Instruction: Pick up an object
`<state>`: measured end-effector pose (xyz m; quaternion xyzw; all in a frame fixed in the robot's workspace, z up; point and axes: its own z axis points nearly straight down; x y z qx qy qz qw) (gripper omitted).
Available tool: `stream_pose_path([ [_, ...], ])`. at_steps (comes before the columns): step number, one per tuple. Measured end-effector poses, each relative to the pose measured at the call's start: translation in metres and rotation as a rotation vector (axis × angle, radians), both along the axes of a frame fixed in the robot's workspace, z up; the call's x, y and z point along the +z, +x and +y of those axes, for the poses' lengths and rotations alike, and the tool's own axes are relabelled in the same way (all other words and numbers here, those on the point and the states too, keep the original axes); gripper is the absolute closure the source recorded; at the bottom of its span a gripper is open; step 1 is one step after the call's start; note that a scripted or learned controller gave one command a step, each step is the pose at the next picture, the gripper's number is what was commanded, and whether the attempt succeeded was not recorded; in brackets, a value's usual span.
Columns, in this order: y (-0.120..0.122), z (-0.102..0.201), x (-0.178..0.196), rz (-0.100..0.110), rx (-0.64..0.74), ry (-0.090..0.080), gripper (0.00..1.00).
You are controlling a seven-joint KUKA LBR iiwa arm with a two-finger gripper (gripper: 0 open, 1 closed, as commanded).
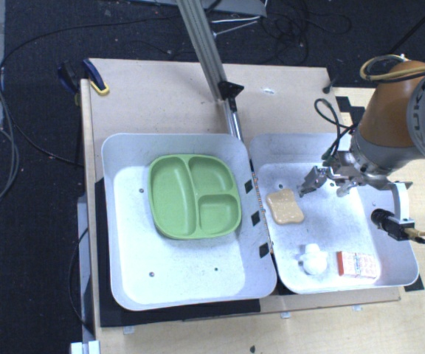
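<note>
Lying in the right bin, a red-and-white carton, print unreadable; hand spread, nothing pinched.

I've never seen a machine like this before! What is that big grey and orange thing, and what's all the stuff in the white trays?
That grey and orange thing is a robot arm. It reaches in from the right side of the picture. One camera takes the picture from above, looking down at a slant. At the arm's end is a pincer for grabbing things. It hangs over the right bin and holds nothing. In that bin lie a tan sponge-like block, a small white object and a little red and white packet. The left bin holds a green plate with three sections. The arm's job is to pick one thing up.
</note>
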<state>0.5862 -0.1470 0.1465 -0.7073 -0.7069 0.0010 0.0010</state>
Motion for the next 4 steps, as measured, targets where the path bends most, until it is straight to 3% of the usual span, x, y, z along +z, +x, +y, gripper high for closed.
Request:
stream_pose_path([
  [1,0.001,0.0,0.012,-0.004,0.0,-0.001,1.0],
  [3,0.008,0.009,0.12,-0.009,0.004,-0.002,1.0],
  [4,-0.01,0.066,0.124,-0.002,0.008,0.002,1.0],
])
